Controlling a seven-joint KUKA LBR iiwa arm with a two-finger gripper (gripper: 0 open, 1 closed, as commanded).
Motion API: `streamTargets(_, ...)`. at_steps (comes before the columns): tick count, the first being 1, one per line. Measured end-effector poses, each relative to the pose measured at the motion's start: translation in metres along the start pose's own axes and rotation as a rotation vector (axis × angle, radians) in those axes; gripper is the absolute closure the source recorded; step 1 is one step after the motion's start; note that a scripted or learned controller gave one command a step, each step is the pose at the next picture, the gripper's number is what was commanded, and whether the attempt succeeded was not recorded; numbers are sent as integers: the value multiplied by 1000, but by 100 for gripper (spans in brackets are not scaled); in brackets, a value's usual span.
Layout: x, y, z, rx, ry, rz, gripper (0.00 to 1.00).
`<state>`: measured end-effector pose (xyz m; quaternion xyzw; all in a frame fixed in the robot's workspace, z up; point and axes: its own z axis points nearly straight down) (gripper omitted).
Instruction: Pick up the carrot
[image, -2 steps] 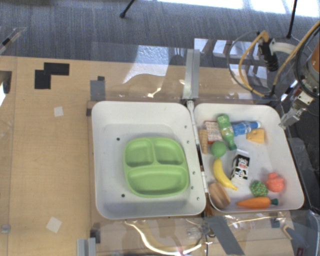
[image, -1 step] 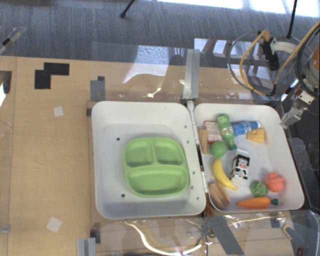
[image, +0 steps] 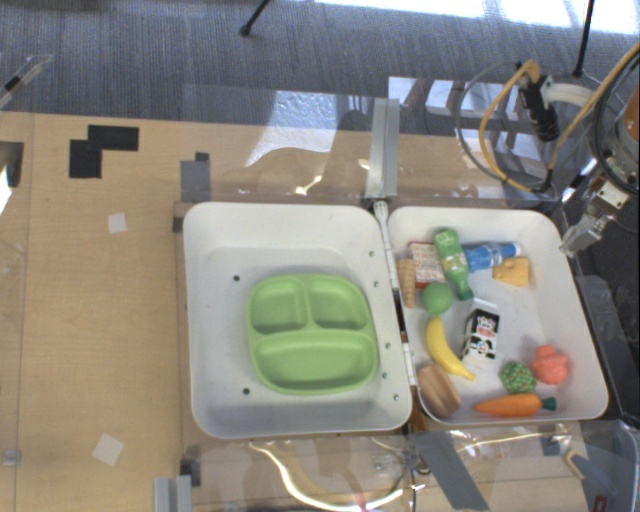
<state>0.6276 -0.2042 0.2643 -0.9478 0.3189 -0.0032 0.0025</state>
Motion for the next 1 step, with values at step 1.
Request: streamTargets(1, 0, 0, 0, 0, 0, 0, 0)
